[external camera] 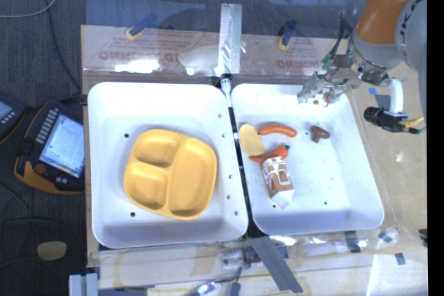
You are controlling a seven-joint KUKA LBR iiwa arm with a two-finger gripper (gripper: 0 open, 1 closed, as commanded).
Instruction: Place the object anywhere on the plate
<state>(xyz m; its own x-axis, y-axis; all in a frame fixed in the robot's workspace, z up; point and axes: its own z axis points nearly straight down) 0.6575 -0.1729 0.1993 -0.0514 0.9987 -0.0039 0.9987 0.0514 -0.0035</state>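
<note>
Orange-banded, the arm reached in from the right with its gripper hanging over the right bin's far edge, jaws apart and nothing between them, while the sausage lay below, well apart from the yellow plate in the left bin.

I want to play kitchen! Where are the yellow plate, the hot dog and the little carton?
yellow plate (171,172), camera view, middle ridge.
hot dog (277,129), camera view, its middle.
little carton (278,179), camera view, printed front.
</note>
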